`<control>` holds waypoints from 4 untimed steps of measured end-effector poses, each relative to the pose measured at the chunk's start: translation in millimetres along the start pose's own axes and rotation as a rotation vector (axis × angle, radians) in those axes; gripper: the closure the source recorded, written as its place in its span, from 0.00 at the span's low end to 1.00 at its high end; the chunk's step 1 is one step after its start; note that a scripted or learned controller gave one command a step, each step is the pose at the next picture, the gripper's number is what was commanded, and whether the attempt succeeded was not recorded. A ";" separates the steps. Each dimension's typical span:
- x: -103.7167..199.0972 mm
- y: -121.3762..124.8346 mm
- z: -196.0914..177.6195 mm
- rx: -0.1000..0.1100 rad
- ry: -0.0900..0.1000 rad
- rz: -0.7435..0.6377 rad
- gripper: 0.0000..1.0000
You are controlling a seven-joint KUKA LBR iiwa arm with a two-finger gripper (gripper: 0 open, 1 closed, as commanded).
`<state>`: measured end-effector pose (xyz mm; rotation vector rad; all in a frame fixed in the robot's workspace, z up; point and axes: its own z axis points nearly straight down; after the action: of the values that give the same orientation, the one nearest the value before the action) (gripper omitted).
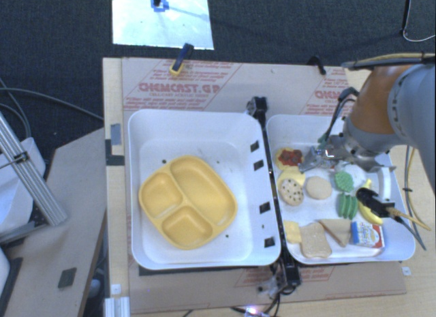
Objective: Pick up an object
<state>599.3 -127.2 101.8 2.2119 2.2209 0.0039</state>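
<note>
**Gripper low in the right bin, toy food crowded around it**

The right bin [397,244] is packed with play food. Just beside the fingertips, on the side away from the arm, lies a red piece [290,156]. Below it sits a yellow wedge [289,176], partly covered by a speckled round cookie [291,191]. Directly below the fingertips rests a pale round biscuit [318,187]. Toward the arm's side and lower are a light green leaf-like piece [343,180] and a darker green ridged piece [347,205], with a banana [371,203] next to them. Farther below, well apart from the fingers, lie a bread slice [315,240], a tan wedge [336,229], a small pale yellow block [292,231] and a red, white and blue carton [368,234]. These pieces lie close together, many touching.

Across the divider, well away from the fingers, the left bin [146,135] holds a yellow divided tray [187,201].

The gripper [315,157] reaches in low over the upper part of the right bin, the grey arm and its orange band [377,103] behind it. Its metal fingers [308,160] point toward the red piece and appear to stand slightly apart, with nothing seen between them. Whether the tips touch the red piece or the bin floor cannot be told.
</note>
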 end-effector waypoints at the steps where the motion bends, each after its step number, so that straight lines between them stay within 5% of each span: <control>1: -80.4 -45.1 5.5 0.006 0.001 0.010 0.00; 2: -7.8 25.0 -60.3 -0.005 0.003 -0.008 0.00; 3: -78.1 -4.7 -38.6 0.006 0.001 0.008 0.00; 4: -55.4 -118.1 15.8 0.019 0.009 0.007 0.00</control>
<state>481.5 -183.1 85.4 2.2336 2.2270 -0.0070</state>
